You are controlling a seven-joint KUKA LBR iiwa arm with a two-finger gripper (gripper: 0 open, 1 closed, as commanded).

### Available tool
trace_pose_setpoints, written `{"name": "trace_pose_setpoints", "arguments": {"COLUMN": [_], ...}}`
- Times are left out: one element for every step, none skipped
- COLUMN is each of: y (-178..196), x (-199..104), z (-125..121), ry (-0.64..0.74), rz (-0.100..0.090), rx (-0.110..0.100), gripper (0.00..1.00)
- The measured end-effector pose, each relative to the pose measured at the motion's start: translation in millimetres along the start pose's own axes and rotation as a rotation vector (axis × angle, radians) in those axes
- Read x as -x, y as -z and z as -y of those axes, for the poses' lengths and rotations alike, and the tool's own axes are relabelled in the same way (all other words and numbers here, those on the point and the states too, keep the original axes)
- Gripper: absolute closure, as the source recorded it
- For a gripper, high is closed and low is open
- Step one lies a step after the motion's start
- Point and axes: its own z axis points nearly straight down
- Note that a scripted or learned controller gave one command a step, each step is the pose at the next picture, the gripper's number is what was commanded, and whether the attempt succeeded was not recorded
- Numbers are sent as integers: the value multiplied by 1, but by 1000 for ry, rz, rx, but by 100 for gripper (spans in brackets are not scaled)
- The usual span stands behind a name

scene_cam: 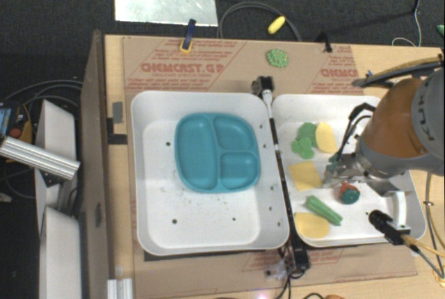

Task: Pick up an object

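camera view: my pincer hangs low in the right bin, right of frame centre, just above a small teal-and-red ball. whether it's grasped, i cannot tell. looks light, hard, roll-prone; i'd pinch across its middle.

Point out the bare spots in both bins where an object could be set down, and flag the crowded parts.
Left bin: bare floor rings the teal divided plate, widest along the front edge and left wall.
Right bin: a free strip along the back wall, behind the green piece and yellow piece.
Crowded: the right bin's middle and front, where the gripper hangs among the toys.
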Motion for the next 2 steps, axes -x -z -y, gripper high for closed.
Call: {"name": "trace_pose_setpoints", "arguments": {"y": [0,-11], "x": [0,32], "z": [0,-89], "ry": [0,4], "rz": [0,3], "rx": [-1,5], "gripper": [0,0]}}
